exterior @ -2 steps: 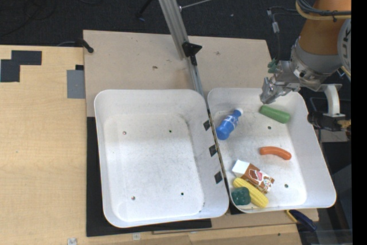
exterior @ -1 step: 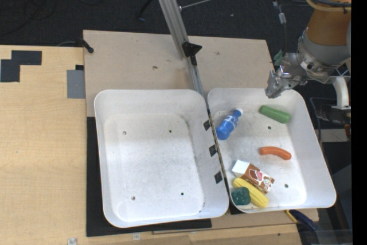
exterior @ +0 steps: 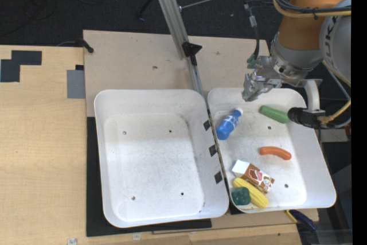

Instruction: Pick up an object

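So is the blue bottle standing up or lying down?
Lying down. The blue bottle rests on its side on the floor of the right bin, white cap pointing toward the far right, beside the divider between the bins.

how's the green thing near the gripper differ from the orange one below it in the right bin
The green piece is straight and blunt-ended; the orange piece is slightly curved with rounded tips. The green piece lies at a slant near the right bin's far edge, close to the gripper; the orange piece lies nearly level, nearer the bin's middle. Both are small, elongated and lying flat on the bin floor.
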